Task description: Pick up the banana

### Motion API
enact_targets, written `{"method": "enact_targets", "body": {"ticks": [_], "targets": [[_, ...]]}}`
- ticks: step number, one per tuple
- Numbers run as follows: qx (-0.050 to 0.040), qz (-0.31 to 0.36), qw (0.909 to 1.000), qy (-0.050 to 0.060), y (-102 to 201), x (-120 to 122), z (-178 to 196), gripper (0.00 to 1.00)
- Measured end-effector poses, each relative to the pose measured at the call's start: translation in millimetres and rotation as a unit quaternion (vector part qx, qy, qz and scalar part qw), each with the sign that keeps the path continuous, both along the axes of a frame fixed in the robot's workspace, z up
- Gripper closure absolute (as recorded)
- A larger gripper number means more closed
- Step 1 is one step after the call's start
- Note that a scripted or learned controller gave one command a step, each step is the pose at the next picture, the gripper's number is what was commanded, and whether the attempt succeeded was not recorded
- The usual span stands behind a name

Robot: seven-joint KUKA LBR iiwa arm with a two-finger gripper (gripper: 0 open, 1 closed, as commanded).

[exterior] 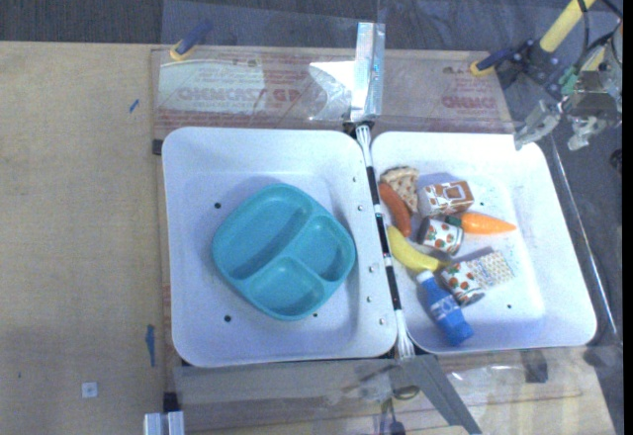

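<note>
Banana [408, 252] is lying in the right bin [554, 314], hard against the left wall by the divider, its long axis slanting from upper left to lower right. Gripper [556, 117] is hanging above the bin's far right corner, so the banana is sitting well down and to the left of it; whether it is wide or narrow, I cannot tell. Cartons [442, 235], a carrot [487, 222] and a blue bottle [446, 313] are crowding the banana's right side, leaving little open room.
</note>
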State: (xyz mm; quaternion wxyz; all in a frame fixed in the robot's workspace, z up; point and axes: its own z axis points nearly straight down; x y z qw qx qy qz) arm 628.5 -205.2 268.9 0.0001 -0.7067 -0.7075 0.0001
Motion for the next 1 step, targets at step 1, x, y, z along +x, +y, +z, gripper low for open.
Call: {"method": "enact_targets", "body": {"ticks": [1], "targets": [[-0.0035,0.083,0.9965,-0.010,57.3,-2.5,-142.6,0.00]]}}
